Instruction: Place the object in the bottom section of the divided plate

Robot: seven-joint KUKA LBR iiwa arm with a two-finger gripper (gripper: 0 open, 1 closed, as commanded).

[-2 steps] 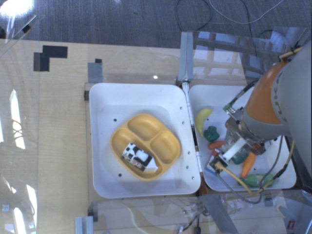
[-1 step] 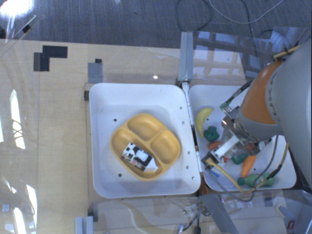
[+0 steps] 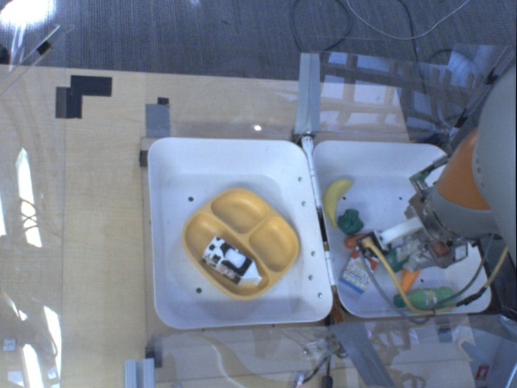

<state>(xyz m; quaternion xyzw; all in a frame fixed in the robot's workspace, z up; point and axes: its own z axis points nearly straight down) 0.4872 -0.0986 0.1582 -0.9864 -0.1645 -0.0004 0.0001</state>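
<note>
Black-and-white object (image 3: pixel 229 260) lay in the bottom section of the yellow divided plate (image 3: pixel 242 210), left bin (image 3: pixel 170 241). Gripper (image 3: pixel 396 253) sat low in the right bin (image 3: pixel 380 176) among a banana (image 3: pixel 335 197), green toy (image 3: pixel 349 220) and clutter; grip state unreadable. Surface (image 3: pixel 89 217) was light wood, grey carpet (image 3: pixel 202 23) beyond, loose cables (image 3: pixel 380 10).

Smooth matt yellow plastic divided plate (image 3: pixel 242 241), glossy white plastic bins (image 3: pixel 174 217), pale wood bench (image 3: pixel 81 241).
</note>
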